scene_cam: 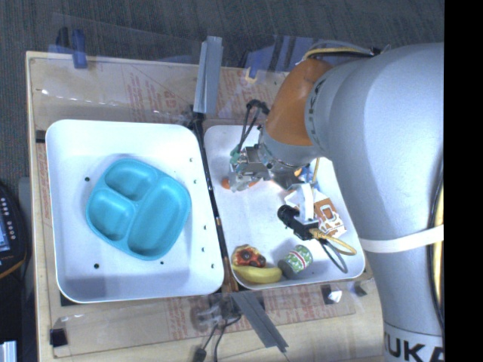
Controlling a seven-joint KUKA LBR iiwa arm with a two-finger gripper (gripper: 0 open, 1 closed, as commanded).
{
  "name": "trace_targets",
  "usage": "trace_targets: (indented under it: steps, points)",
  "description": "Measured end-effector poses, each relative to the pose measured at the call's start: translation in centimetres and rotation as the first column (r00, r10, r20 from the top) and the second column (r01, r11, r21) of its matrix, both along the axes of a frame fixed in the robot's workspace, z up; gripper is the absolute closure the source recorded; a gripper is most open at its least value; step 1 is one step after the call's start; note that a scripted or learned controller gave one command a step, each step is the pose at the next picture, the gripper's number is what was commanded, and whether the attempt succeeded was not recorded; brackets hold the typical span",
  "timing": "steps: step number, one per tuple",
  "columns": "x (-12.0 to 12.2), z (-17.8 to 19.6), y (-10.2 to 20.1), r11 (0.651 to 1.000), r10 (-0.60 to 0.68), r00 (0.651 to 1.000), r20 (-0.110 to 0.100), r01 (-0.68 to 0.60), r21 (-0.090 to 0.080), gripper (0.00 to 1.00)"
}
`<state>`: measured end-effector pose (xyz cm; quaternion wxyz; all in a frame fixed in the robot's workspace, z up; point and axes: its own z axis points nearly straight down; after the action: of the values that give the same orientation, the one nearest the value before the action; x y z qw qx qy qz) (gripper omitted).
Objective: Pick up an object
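Ideally the gripper [243, 173], its opening impossible to judge, centres over one item like the banana [259, 274] in the right bin [226, 145] before closing.

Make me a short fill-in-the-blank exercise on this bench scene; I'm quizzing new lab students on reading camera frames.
1. The blue divided plate lies in the ____ bin.
2. The banana lies along the near edge of the ____ bin.
3. The plate has ____ compartments.
4. The band above the arm's wrist is coloured ____.

Missing words: left; right; three; orange.
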<state>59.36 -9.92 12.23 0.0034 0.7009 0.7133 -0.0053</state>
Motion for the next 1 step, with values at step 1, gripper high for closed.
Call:
trace_targets:
  steps: [1]
  points:
    - [0.00, -0.01, 0.02, 1.000, 0.001, 1.000, 0.000, -0.001, 0.000, 0.00]
